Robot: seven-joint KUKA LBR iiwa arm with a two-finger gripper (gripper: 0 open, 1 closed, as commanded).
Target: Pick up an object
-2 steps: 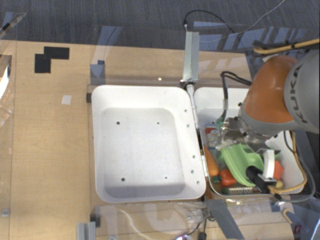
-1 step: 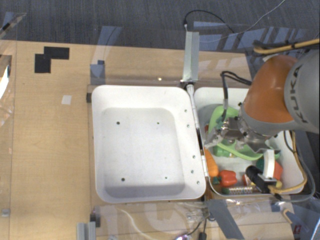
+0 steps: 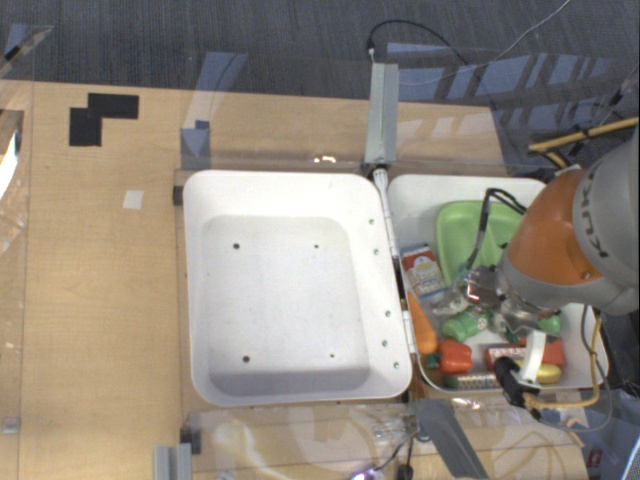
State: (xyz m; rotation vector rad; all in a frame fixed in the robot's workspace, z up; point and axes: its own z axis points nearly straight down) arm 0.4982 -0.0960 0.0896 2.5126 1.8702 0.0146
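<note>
Camera view looks down on two white bins side by side on a wooden bench (image 3: 90, 298). One left bin (image 3: 285, 288) lies with its floor bare and white. One right bin (image 3: 415, 203) holds a heap of small objects. Among them are one light green bowl-like piece (image 3: 462, 230) at the far side, one small carton (image 3: 424, 273) with a red and blue label near the left wall, one orange carrot-shaped toy (image 3: 424, 330) along that wall, one red piece (image 3: 455, 356) at the near edge, and one green piece (image 3: 462, 326) just beside it. One grey arm (image 3: 570, 243) with an orange band reaches in from the right over this heap. The gripper (image 3: 492, 303) hangs low among the objects; whether it grasps anything cannot be told.
</note>
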